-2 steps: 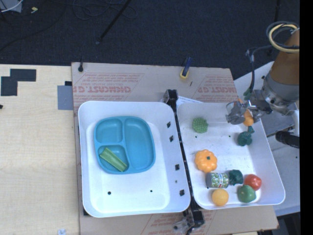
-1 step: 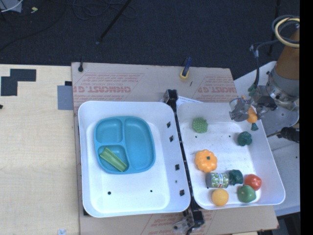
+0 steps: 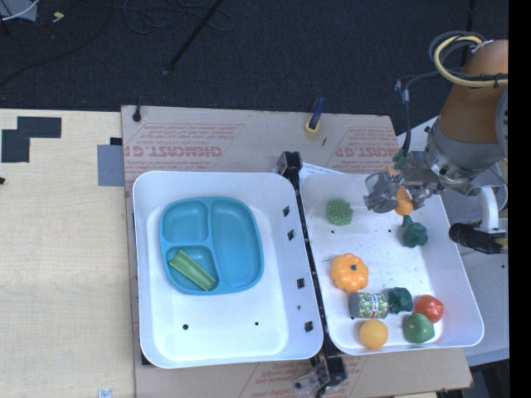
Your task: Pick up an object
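Tool (image 3: 397,196) sits over the far edge of the right-hand shallow white plastic bin (image 3: 465,288); a small orange rounded object (image 3: 404,205) shows right at the fingertips, apparently pinched between them, so I read the tool as closed on it, though the view is small and contact is hard to confirm.

Relative to the right bin:
- orange object at the tool: far side, near the rim; cannot tell whether it is lifted or resting on the bin floor
- dark green broccoli-like toy (image 3: 414,235): just below the tool, apart from it
- pale green knobbly ball (image 3: 338,213): far-left area
- orange toy pumpkin (image 3: 349,272): centre-left
- small can with a green label (image 3: 370,305): near side, lying on its side, touching a dark teal piece (image 3: 399,298)
- red tomato-like toy (image 3: 428,307), green round toy (image 3: 417,328), yellow-orange ball (image 3: 373,333): near edge, clustered

Left-hand white bin (image 3: 158,305), beside the right bin, carries a blue divided plastic plate (image 3: 236,230) with a green strip-shaped toy (image 3: 192,269) in its near-left compartment.

Progress estimate: grasp stage looks reached; the lift clear of the bin is not confirmed; what's left is raising the arm and proving the grip holds; slip risk looks real given a small round object.
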You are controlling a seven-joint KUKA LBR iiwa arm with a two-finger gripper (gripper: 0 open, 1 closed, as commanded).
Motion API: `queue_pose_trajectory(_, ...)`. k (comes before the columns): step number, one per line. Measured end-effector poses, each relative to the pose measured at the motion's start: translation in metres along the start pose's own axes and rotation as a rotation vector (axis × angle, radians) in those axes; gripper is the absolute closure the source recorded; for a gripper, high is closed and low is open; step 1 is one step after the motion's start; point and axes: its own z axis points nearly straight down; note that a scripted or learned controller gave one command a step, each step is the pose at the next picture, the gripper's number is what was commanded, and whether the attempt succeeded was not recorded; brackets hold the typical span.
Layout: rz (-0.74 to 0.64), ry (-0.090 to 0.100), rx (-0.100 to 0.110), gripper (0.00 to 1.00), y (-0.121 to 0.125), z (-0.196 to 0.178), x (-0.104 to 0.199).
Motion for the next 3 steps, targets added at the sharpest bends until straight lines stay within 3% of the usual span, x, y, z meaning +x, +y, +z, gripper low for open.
queue_pose_trajectory(2,-0.002,0.001,0.001,1.0,-0.055,-0.01,0.093)
queue_pose_trajectory(3,-0.001,0.0,0.002,1.0,-0.069,-0.006,0.133)
